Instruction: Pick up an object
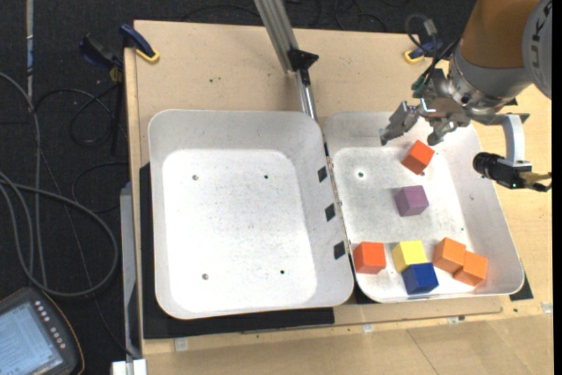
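A tablet (26, 336) and cables lie on dark carpet left of the wooden bench (219, 57). The left bin (176, 136) sits beside the right bin (492, 215), which holds coloured cubes. The gripper (420, 124) hangs open, holding nothing, just above an orange cube (419, 157).

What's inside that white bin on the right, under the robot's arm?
The right bin holds seven blocks: an orange one near the gripper, a purple one, and along the near edge orange, yellow, blue and two more orange. The arm covers the far corner.
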`<state>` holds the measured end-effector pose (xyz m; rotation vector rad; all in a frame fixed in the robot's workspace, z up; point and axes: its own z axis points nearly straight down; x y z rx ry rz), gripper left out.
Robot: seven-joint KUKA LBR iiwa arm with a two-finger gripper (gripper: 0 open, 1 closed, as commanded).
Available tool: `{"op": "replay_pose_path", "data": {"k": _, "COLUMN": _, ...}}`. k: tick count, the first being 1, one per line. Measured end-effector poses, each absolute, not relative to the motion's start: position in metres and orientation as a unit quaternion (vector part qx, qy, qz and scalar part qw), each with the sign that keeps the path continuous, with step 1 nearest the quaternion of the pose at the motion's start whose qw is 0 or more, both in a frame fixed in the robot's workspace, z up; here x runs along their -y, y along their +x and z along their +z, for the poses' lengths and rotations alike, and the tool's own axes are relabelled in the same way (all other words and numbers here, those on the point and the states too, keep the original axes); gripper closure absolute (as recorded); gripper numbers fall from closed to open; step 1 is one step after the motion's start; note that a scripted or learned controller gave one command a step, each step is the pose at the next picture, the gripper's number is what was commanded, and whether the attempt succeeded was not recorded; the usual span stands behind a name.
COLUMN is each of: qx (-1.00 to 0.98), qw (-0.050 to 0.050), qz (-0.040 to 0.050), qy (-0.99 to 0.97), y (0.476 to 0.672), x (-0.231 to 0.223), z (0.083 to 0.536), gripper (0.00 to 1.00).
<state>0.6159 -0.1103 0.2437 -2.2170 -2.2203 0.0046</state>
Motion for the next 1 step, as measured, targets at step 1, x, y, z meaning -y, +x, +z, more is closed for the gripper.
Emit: {"op": "replay_pose_path", "data": {"k": 1, "qx": 0.707, "qw": 0.0, "qz": 0.0005, "qy": -0.707, "y": 0.6162, "x": 0.1106, "z": 0.2462, "gripper": 0.0}}
